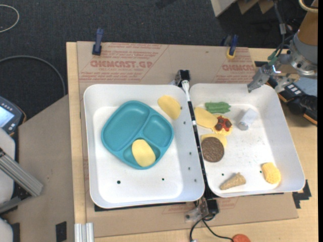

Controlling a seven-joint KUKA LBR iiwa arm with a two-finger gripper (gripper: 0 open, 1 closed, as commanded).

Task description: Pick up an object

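Nothing picked yet. Gripper (260,78) hovers over the right bin's (290,135) far edge, fingers spread wide, holding nothing. Nearest candidate, grey cup (247,119), sits in that bin. Whole grasp left.

My grey metal two-finger gripper (262,77) is all dull silver angles with a small teal-lit spot on it. Above it sits my rounded grey wrist section (304,52), then an orange band (309,30). A thin dark cable (281,21) runs alongside.
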